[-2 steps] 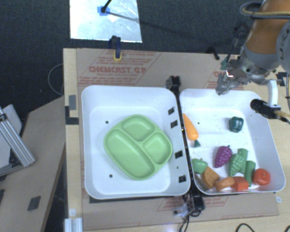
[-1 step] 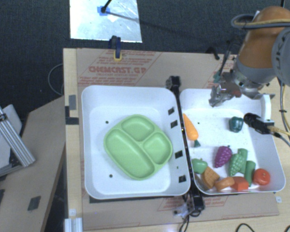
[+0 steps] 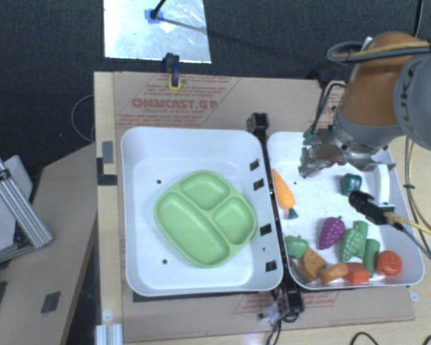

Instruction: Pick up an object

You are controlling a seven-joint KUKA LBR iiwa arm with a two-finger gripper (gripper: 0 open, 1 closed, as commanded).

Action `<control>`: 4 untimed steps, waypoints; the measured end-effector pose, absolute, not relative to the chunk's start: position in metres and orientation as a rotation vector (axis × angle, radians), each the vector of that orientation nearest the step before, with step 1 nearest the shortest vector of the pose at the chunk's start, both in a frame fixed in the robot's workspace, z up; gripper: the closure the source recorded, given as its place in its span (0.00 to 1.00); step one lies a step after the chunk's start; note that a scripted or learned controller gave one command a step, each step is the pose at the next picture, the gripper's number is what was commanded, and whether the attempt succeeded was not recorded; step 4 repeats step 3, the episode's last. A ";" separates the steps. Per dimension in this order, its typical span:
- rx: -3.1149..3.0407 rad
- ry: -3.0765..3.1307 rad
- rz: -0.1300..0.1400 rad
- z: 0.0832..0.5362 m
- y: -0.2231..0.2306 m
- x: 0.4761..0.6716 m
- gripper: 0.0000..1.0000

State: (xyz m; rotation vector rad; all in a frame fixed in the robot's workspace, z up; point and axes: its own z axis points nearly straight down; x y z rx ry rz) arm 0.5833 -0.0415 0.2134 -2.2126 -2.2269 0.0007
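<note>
— Nearest the camera, the toy food sat heaped along the near edge of the right bin (image 3: 415,261): a tomato (image 3: 389,262), corn (image 3: 353,240), purple grapes (image 3: 331,230), bread-like pieces (image 3: 323,268). What could have gone wrong?

— Plenty. That pile was crowded, pieces touching, so a descent there risked pinching two things or knocking one aside. The carrot (image 3: 283,187) lay alone against the bin's left wall, which could have blocked one side of a grasp.

— And the arm's pose?

— It reached in from the right, wrist bent down, the gripper (image 3: 314,162) hanging over bare floor at the bin's far side, to the right of the carrot. I couldn't tell how far open it was; nothing showed in it.

— The left bin?

— It held a green divided plate (image 3: 205,218).
</note>
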 end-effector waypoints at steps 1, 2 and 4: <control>-2.211 -2.229 -0.001 0.226 -0.009 0.549 1.00; -2.211 -2.228 0.000 0.228 0.023 0.509 1.00; -2.212 -2.228 -0.001 0.214 0.054 0.492 1.00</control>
